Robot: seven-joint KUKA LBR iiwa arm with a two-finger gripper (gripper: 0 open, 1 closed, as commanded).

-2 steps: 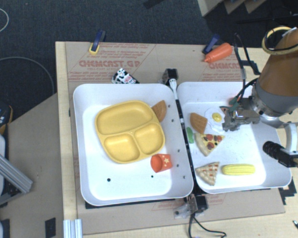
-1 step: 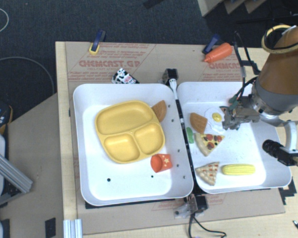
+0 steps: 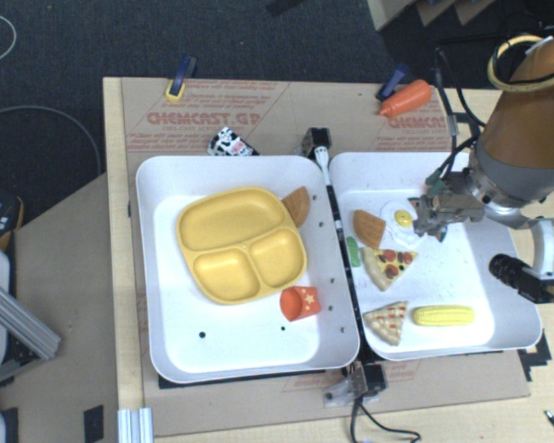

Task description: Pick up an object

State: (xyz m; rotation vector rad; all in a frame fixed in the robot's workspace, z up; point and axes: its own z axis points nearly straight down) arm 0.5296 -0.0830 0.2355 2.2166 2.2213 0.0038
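approach step: gripper [image 3: 434, 218] low in the right bin [image 3: 508, 335], nothing seen held; finger state can't be told. fried egg [image 3: 403, 220] just left of it, pizza slice [image 3: 389, 266] below-left. next move calls for centring over one piece, then descending.

Two bins are sitting side by side on a bench [image 3: 120, 247]. In the left bin [image 3: 157, 275], a divided tray [image 3: 240, 245] is lying centrally, with a cup [image 3: 300, 303] just beside its near right corner and a bread slice [image 3: 296, 205] at its far right. In the right bin [image 3: 508, 326], a gripper [image 3: 431, 218] is hanging over the far middle. Left of it, a bread wedge [image 3: 369, 227] is lying; nearer, a pizza slice [image 3: 389, 266]; nearest, a sandwich [image 3: 386, 322] with corn [image 3: 443, 317] to its right.
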